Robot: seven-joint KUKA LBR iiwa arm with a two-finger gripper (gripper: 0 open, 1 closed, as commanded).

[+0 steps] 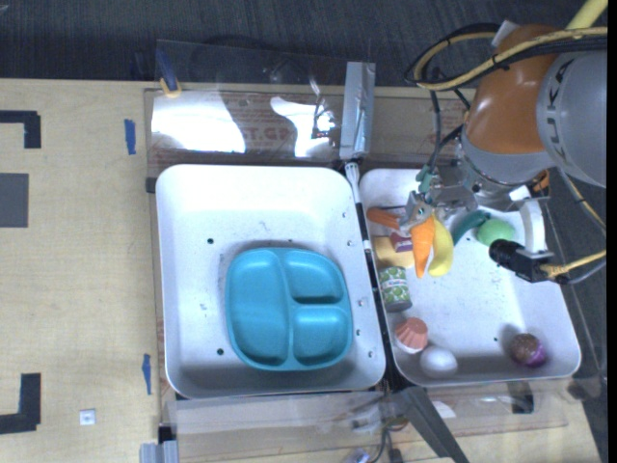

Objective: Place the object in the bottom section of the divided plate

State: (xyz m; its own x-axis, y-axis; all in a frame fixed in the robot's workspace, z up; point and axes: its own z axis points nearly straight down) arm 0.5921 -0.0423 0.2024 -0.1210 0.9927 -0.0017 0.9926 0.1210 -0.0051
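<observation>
Gripper (424, 212) hangs over the right bin (549, 307) near its upper left corner, with an orange carrot (422, 242) between its fingers, hanging point-down; arm (540, 104) enters from the right, its grey housing and orange band above the bin's upper edge, with yellow and black cables looping over it; divided plate (287, 307) lies in the left bin (193, 220), toward its lower edge, teal, glossy, rounded-rectangular, with three recessed sections; both bins are shallow, white, with rounded corners; just beside the carrot lies a yellow banana-shaped piece (442, 246); a green rounded piece (496, 231) lies toward the bin's upper edge; a small green-labelled can (394, 287) lies along the left wall; a ridged peach-coloured piece (413, 333) and a white egg (440, 360) lie near the lower edge; a dark purple piece (528, 348) lies near the lower right corner
</observation>
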